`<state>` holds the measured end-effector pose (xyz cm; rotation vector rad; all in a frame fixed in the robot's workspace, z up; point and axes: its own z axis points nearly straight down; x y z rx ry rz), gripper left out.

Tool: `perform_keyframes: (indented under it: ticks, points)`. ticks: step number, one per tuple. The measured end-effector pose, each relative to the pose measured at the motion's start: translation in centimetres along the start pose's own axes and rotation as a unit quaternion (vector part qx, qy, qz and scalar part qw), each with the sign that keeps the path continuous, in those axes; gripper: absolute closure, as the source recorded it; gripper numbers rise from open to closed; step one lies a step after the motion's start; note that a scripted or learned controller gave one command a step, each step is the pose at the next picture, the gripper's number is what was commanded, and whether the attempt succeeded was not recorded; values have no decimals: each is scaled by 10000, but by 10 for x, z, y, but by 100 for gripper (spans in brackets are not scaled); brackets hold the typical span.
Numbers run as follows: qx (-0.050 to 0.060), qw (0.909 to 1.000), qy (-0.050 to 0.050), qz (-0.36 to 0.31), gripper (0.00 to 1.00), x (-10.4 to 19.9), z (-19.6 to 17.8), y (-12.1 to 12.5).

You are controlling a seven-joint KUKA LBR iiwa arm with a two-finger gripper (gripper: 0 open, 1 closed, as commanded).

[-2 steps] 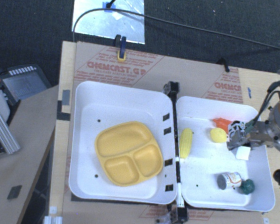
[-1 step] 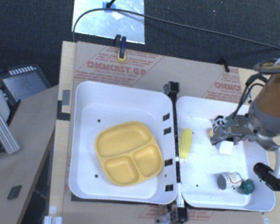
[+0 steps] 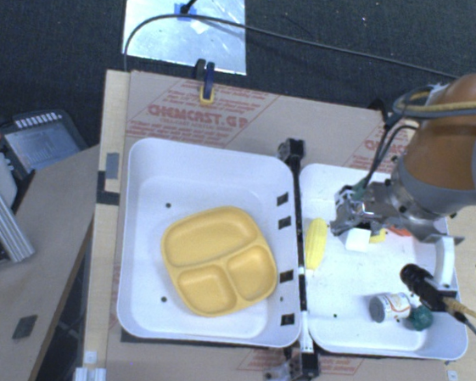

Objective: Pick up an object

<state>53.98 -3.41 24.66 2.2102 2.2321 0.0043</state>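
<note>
Bearing red print that reads "CHEMCAST", a cardboard sheet [image 3: 256, 110] lies under both bins. Left bin [image 3: 142, 243]: one yellow three-compartment tray [image 3: 217, 260], compartments bare, open floor toward the rear wall. Right bin [image 3: 344, 313]: long yellow piece [image 3: 316, 243] along the left wall; white block [image 3: 358, 239] near the rear; small labelled jar [image 3: 389, 307], writing too small to read, touching a teal item [image 3: 420, 317] near the front wall. Gripper [image 3: 353, 214] sits just above the white block; whether it is spread or closed cannot be told.
</note>
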Motion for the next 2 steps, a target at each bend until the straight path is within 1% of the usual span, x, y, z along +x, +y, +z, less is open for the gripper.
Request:
perform_keyframes:
  ticks: [1,2]
  points:
    - [0,10000,4,-5,100,58,-3,10]
    - [6,10000,-2,3,100,112,15,27]
